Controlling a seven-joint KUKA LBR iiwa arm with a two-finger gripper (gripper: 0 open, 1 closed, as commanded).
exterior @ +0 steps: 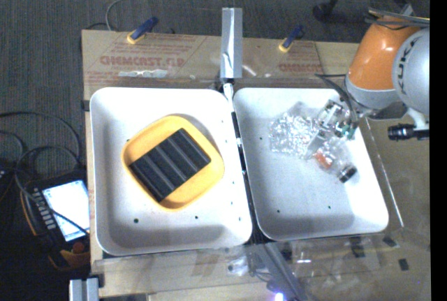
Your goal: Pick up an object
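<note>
A yellow pad with a black ribbed centre [173, 160] lies flat in the left bin [112, 111]. In the right bin [363, 212] a crumpled clear wrapper [292, 130] sits near the far middle. Close to its right are a small red-orange piece [323, 160] and a small dark piece [347, 172]. My gripper [335, 120] hangs low over the right bin's far right part, just right of the wrapper and above the small pieces. The arm's orange band [377, 59] rises behind it.
A metal divider post [231, 41] stands at the back between the bins. Two blue clamps [142, 29] [291, 37] hold the brown board behind them. A tablet and cables [59, 205] lie on the floor to the left.
</note>
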